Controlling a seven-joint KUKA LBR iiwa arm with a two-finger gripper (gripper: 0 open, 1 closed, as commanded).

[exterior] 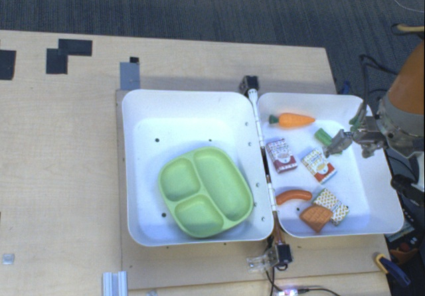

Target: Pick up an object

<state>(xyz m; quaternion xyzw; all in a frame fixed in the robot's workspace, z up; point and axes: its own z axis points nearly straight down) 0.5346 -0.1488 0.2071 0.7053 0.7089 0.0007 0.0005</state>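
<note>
The gripper [350,137] hangs open and holds nothing, over the right white bin [392,222] near its far right edge. The small green block [323,135] sits just beside it. It should drop straight down.

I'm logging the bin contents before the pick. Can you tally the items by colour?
Orange/brown: 3, carrot, sausage, cracker
Green: 2, divided plate, small green piece
Printed cartons: 3
Total: 8
</note>
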